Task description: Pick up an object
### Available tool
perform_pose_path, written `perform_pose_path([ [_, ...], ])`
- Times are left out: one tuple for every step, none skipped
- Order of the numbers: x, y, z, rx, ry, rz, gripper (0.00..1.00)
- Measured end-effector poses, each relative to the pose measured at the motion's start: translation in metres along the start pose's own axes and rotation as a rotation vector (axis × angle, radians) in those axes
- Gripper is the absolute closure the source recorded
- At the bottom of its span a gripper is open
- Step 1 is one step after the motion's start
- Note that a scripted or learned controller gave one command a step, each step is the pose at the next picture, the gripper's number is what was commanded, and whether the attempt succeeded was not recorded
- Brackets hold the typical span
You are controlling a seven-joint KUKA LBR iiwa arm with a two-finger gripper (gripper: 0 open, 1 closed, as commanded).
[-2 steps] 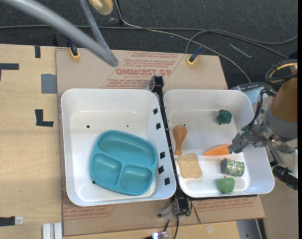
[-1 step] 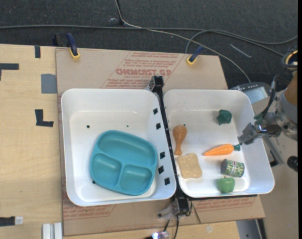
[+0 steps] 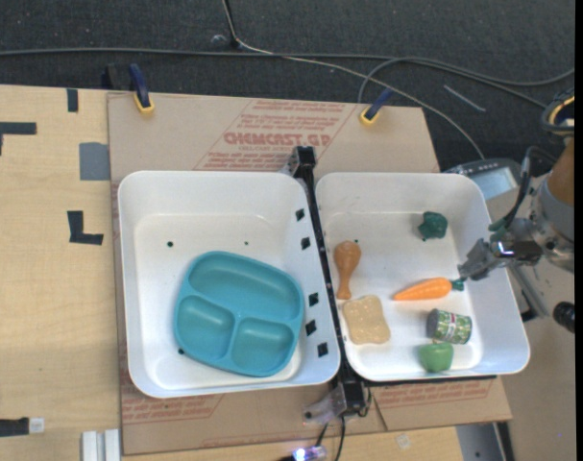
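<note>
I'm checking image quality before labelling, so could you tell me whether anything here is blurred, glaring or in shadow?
Camera view: lighting is even and soft, with only faint shadows under the tray and carrot; the white bins look bright but keep detail; the gripper at the right bin's edge is slightly blurred.

Glossy white plastic bins (image 3: 137,209), smooth teal plastic tray (image 3: 238,313), matt brown cardboard sheet (image 3: 272,133), pale wood bench (image 3: 41,286)
</note>
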State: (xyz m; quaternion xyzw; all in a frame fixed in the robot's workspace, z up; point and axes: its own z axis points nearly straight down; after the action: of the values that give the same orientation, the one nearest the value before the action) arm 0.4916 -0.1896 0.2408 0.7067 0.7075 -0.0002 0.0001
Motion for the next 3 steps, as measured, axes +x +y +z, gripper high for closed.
perform_pose_path([
  [0.045, 0.005, 0.000, 0.000, 0.001, -0.004, 1.00],
  [0.090, 0.013, -0.002, 0.000, 0.002, -0.005, 1.00],
  [0.148, 0.021, 0.009, 0.003, 0.001, -0.006, 1.00],
])
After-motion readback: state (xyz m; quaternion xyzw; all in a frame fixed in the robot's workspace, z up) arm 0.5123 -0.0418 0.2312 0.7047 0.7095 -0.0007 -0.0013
